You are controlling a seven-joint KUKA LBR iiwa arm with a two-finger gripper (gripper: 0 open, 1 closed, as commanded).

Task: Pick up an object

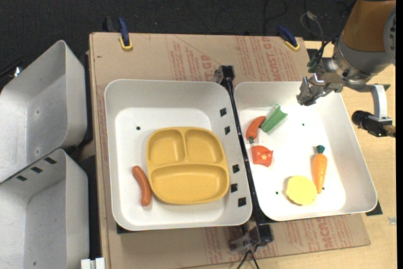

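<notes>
The two-finger gripper [310,92] hangs over the far corner of the right-hand white bin [352,135], above bare floor, with nothing between its fingers. How far they are parted cannot be told; the tips are a dark blur from this angle.

Nearest to it, below and left: a green wedge-shaped block [274,118], leaning against an orange-red sausage-shaped piece [254,127]. The block's long axis runs diagonally, its upper end aimed back toward the gripper. It is probably the likeliest target, being closest.

Farther down and left of the gripper sits a small red chunk [262,155]. Almost directly below it, a toy orange carrot [320,171] lies lengthwise, green top nearest the gripper, tip touching a flat yellow disc [301,190].

Across the divider, well left, a yellow sectioned plate [187,165] and another orange-red sausage [142,185] occupy the left-hand white bin [119,135].
</notes>
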